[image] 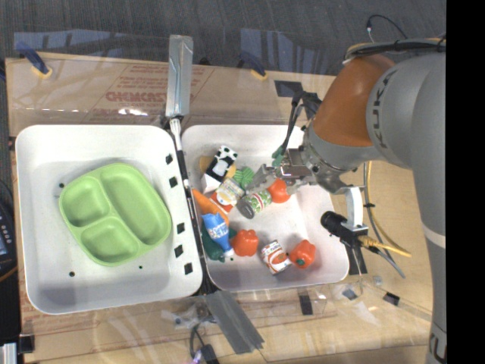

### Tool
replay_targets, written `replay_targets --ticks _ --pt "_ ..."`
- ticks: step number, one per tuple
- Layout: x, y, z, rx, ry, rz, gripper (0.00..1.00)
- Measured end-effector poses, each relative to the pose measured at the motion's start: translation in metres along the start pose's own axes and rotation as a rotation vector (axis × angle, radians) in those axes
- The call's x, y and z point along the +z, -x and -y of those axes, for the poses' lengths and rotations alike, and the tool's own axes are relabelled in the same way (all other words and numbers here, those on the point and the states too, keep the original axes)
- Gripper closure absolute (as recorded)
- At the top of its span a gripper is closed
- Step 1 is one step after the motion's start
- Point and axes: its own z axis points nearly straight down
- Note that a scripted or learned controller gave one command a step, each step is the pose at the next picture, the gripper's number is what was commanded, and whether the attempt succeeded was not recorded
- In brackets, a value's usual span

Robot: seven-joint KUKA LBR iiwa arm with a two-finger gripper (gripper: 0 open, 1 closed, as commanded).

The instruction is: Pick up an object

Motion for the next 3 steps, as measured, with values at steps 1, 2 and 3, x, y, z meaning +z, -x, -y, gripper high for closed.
replay_targets --ticks 1,2,3 --pt "0.085 0.038 -0.040 0.076 0.016 -0.001 0.00" --pt "0.101 0.042 -0.055 0.073 0.016 -0.012 0.00" --pt "0.093 0.045 -0.054 0.069 0.009 -0.007 1.00"
